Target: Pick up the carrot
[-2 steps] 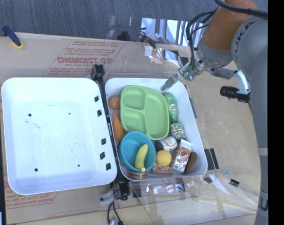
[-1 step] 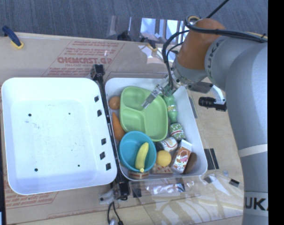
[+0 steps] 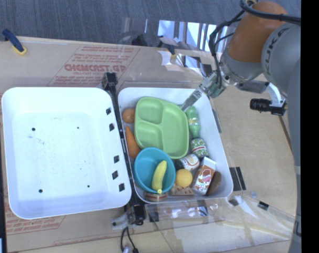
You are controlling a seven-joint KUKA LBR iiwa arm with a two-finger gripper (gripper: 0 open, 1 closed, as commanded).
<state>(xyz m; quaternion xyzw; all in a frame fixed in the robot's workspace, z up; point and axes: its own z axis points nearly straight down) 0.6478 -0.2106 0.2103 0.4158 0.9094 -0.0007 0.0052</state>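
Orange carrot beside green tray (partly hidden), hand above

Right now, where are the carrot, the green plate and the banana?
carrot (image 3: 131,143), camera view, its orange middle.
green plate (image 3: 172,128), camera view, large compartment.
banana (image 3: 159,176), camera view, mid-length of its yellow body.
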